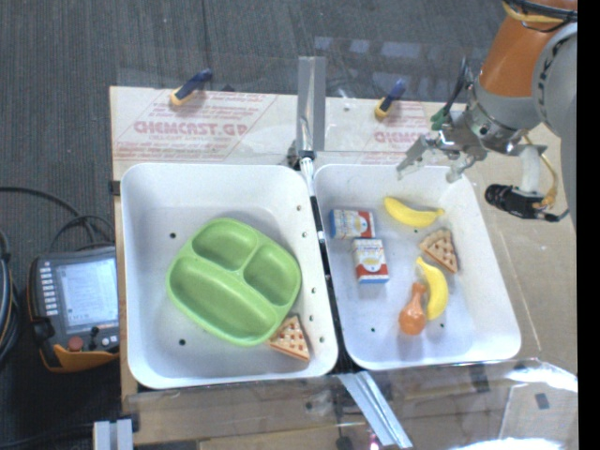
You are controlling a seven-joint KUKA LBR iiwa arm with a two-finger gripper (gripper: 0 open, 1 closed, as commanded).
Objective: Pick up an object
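Gripper (434, 164) spread wide, nothing between the fingers, hanging over the far rim of the right bin (487, 242). Nearest thing: banana (412, 213) just below it, lying flat, long axis roughly left-right, curve sagging toward the near side. Around it: small carton (352, 223) to the left, second carton (371, 260) nearer the camera, waffle wedge (440, 250) to the right, second banana (433, 287) running far-to-near, touching an orange drumstick-shaped toy (412, 311). Nothing stacked on the first banana. Left bin (150, 195): green divided plate (235, 279), another waffle wedge (292, 338) at its near right edge.
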